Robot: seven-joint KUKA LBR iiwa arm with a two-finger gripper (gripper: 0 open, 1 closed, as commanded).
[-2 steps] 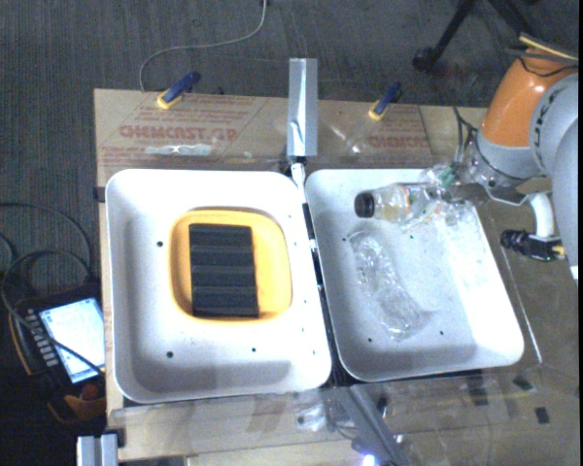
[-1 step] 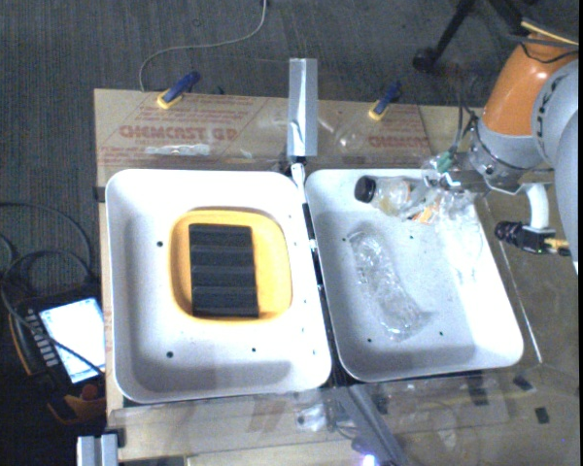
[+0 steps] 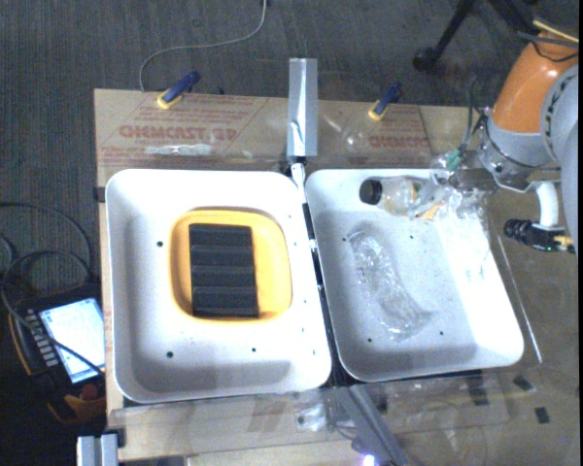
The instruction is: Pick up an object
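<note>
A rounded yellow tray point(image 3: 183, 260) with a ribbed black insert point(image 3: 223, 270) of four raised bars lies flat at the middle of the left bin point(image 3: 136, 357), a shallow white plastic tub with softly curved corners. Behind the bins, a brown cardboard sheet point(image 3: 175, 129) printed with red lettering is pinned to the bench by two blue-and-yellow clamps point(image 3: 179, 88), and an upright metal post point(image 3: 302, 110) stands at the seam between the tubs. In the right bin point(image 3: 486, 343), a crumpled piece of clear plastic film point(image 3: 384, 280) sprawls across the speckled floor from the center toward the near side. A clear plastic bottle point(image 3: 396, 192) with a dark cap lies on its side against the far wall, cap pointing left. Just beside the bottle's base, at the bin's far right corner, the gripper point(image 3: 450, 184) reaches down from the grey arm point(image 3: 564, 115) with its glossy orange band point(image 3: 528, 90); glare and transparent plastic hide the tips, so whether they are spread or pinching the bottle cannot be told.
</note>
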